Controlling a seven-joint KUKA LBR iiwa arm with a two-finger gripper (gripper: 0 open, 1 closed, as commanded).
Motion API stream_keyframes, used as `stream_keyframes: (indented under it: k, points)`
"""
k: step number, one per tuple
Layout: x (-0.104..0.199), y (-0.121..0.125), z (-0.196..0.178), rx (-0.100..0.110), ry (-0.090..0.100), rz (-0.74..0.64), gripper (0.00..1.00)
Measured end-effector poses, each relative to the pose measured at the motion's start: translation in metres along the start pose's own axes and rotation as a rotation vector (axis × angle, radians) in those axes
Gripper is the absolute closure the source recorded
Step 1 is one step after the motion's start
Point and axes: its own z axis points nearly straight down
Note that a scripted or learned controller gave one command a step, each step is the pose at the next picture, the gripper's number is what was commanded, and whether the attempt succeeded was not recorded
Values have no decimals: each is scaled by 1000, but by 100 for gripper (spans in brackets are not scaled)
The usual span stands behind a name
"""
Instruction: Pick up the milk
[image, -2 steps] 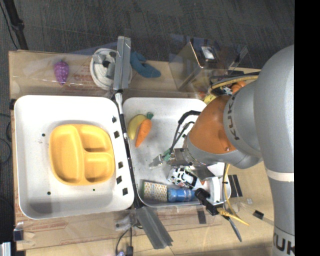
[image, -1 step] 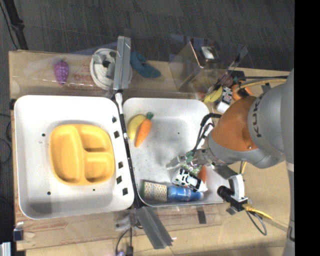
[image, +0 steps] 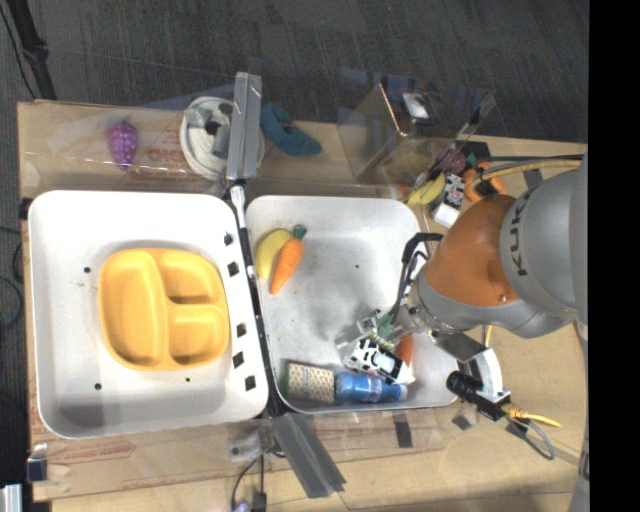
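Observation:
The milk (image: 370, 358) is a small white carton with black cow patches, lying near the front right of the right bin (image: 330, 235). My gripper (image: 378, 330) is low over the bin, directly above and touching the carton's upper edge. The grey arm with its orange band (image: 475, 265) reaches in from the right and hides the bin's right wall. The fingers blend with the clutter beneath them.
A blue bottle (image: 370, 388) and a patterned can (image: 310, 380) lie along the right bin's front wall. A carrot (image: 286, 260) and a banana (image: 268, 252) rest at its back left. The left bin (image: 60, 300) bears a yellow divided plate (image: 165, 305).

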Motion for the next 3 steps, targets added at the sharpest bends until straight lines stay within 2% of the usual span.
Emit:
stream_keyframes:
  k: [1,2,3]
  points:
    - [-5,0,-10,-1,-12,-2,100]
    - [2,5,-10,-3,-1,-13,0]
    - [-7,4,-1,-13,6,226,0]
